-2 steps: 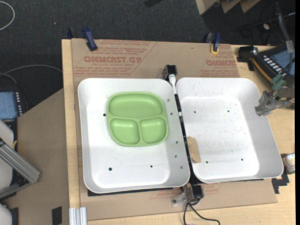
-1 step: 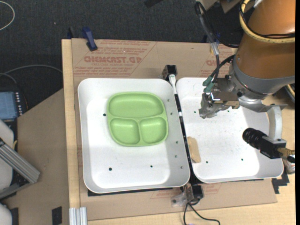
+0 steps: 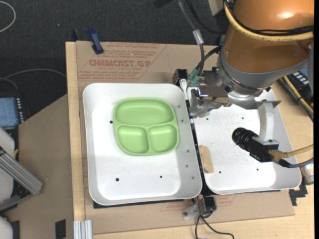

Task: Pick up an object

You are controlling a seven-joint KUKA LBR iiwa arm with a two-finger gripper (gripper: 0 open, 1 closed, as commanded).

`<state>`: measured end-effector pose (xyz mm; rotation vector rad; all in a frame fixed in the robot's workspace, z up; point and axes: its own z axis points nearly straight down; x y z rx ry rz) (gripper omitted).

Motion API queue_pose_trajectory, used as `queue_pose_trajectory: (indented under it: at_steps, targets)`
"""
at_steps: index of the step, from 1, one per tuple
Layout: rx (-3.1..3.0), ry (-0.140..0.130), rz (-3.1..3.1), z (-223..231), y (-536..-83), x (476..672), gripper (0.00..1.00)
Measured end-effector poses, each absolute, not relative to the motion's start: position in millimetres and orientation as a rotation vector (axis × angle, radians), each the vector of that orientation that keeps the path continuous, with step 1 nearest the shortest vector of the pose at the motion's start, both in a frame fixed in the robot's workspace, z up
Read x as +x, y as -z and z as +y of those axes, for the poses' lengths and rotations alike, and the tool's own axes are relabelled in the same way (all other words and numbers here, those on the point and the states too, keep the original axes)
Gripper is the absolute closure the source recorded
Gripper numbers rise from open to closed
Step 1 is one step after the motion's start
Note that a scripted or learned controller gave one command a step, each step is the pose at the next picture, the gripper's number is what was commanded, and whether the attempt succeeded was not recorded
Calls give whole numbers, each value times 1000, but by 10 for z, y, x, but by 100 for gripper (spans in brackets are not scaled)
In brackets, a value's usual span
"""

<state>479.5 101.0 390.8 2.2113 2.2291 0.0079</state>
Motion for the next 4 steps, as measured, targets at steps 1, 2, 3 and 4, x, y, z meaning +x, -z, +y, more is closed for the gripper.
queue_pose_trajectory:
  at_steps: [1, 2, 3, 4]
  targets:
    - [2219, 7, 2229, 1416, -3584, 4785, 100]
    - [2232, 19, 2218, 1001, -2441, 5463, 100]
    - [2231, 6, 2216, 476, -2838, 4791, 100]
    - [2214, -23, 2210, 200, -4266, 4807, 100]
